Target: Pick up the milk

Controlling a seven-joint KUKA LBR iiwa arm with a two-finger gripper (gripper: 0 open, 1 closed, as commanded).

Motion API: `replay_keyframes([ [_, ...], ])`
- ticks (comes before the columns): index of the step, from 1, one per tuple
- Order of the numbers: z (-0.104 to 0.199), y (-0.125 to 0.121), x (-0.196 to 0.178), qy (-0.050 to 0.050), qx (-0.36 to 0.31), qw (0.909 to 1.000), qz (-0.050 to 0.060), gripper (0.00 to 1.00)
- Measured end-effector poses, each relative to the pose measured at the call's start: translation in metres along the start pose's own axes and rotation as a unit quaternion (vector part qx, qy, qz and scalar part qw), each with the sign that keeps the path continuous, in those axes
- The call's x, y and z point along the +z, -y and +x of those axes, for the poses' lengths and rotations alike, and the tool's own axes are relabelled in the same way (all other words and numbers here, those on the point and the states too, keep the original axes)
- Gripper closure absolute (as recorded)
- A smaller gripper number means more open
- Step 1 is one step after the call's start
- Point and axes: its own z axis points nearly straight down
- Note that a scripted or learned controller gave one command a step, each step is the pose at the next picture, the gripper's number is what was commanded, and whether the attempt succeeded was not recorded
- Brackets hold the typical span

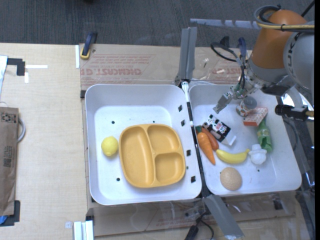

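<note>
**A:** Right, eyes on the right half of the frame. Your gripper (235,95) hangs over the back part of the right bin (290,184), in the upper right of the picture, under the orange band of the arm (277,39). One slim finger slants down and to the left from it; the other I can't make out against the wrist, so I cannot tell you whether the fingers are spread or closed. Nothing sits between them that I can see.

**B:** And the milk?

**A:** The milk (219,129), the small black-and-white cow-patterned carton, lies flat on the bin floor, below and a little left of your gripper in the frame, near but clearly apart from it. That offset is the whole story: you go down-frame and slightly left to get over it.

**B:** How does it lie?

**A:** Its long axis runs diagonally, upper left to lower right. My read is you'd want the fingers closing across that diagonal, not along it.

**B:** Crowded?

**A:** On one side, yes. The carrot (206,146) lies just beside the carton's lower-left edge, maybe touching, and the banana (233,156) sits just below. The red box (255,116) and green bottle (264,138) are off to the right, well apart from the milk. The left bin (100,99) holds the yellow tray (150,156) and lemon (109,145), no concern for you.
</note>
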Motion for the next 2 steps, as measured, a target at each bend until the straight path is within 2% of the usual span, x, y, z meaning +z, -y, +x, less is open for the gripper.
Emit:
replay_keyframes([
  [1,0.044,-0.028,-0.052,0.000,-0.169,0.9856,0.000,0.00],
  [2,0.040,0.030,-0.004,-0.002,-0.185,0.9827,0.001,0.00],
])
